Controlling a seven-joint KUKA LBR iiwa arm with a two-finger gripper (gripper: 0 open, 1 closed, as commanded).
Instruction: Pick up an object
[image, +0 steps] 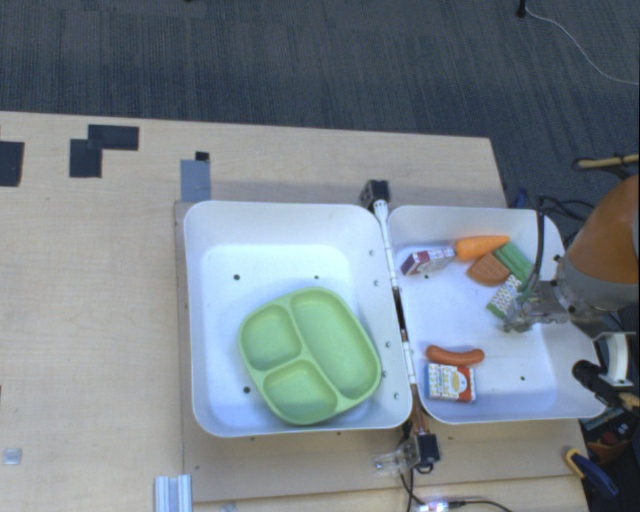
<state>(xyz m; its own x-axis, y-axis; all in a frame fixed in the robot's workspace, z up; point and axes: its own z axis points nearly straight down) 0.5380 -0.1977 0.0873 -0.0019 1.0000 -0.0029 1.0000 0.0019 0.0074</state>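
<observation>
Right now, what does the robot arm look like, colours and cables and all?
The arm enters from the right: an orange rounded section above a grey wrist. A thin dark cable arcs beside it. The gripper is small, grey and metallic.

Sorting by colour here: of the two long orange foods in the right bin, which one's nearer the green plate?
The sausage, low in the right bin; the carrot lies near the top.

Two white bins (200, 300) side by side on wooden bench (90, 330).

Arm (608, 250) reaching leftward, tool (517, 318) lowered
</observation>
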